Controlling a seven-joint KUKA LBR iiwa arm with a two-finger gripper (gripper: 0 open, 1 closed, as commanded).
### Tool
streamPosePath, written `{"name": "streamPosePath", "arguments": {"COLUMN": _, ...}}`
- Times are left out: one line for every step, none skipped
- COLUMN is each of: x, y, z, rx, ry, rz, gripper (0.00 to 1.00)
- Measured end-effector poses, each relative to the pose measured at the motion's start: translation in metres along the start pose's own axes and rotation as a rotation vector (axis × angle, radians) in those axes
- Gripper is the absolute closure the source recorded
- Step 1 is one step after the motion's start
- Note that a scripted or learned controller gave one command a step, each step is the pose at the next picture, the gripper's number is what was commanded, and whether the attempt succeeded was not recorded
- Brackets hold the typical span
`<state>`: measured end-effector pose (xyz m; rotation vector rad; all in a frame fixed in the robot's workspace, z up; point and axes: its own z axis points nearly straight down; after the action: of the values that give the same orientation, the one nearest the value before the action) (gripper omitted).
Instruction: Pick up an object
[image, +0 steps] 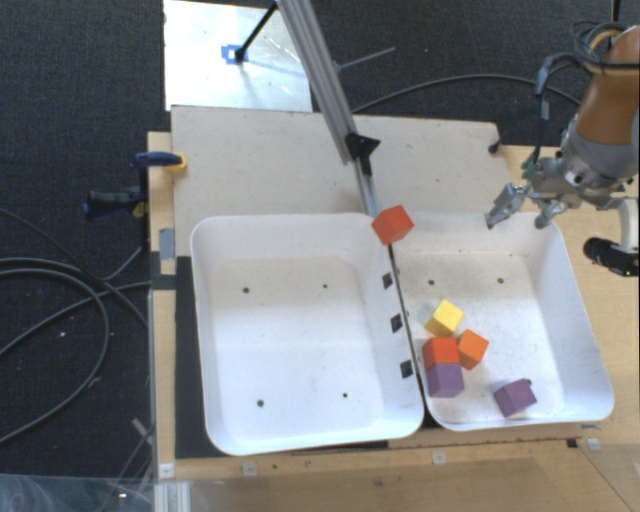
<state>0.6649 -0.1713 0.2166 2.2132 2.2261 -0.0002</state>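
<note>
My gripper (523, 211) hangs over the far right corner of the right bin (583, 330), open, with nothing between its fingers. An orange-red block (392, 224) sits at the far end of the rim where the two bins meet, well to the left of the gripper. Lower in the right bin, close to that shared rim, lie a yellow block (445, 318), an orange block (472, 347), a red block (439, 352) and a purple block (445, 380) touching it. A second purple block (514, 396) lies alone near the front.
The left bin (203, 330) stands beside the right one. A slanted metal pole (322, 70) comes down from the top to the bins' shared rim. A blue clamp (150, 160) grips the board's left edge, and cables (60, 300) lie on the floor at left.
</note>
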Motion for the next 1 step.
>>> {"name": "streamPosePath", "arguments": {"x": 0.0414, "y": -0.0249, "z": 0.1167, "rx": 0.007, "ry": 0.004, "rz": -0.001, "gripper": 0.0}}
